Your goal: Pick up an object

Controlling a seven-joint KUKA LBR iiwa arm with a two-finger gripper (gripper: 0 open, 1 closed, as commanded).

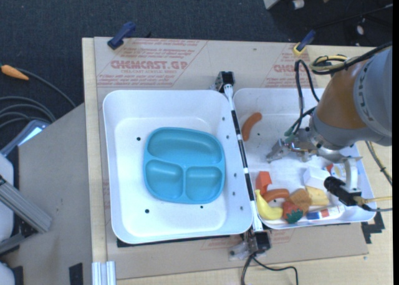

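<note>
a bulky grey arm (374, 100) with an orange band, black cables trailing, and thin metal jaws.

Board (156, 62) left print: red "CHEMCAST GP", repeated; smaller lines unreadable.
Board right print: same red lettering, partly hidden.

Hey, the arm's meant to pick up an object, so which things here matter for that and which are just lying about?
Part of the job:
- gripper, over the right bin
- orange sausage-shaped piece
- pile of toy food along the right bin's near edge, including a yellow banana

Just lying about:
- blue divided plate in the left bin
- blue clamps on the board's far edge
</note>
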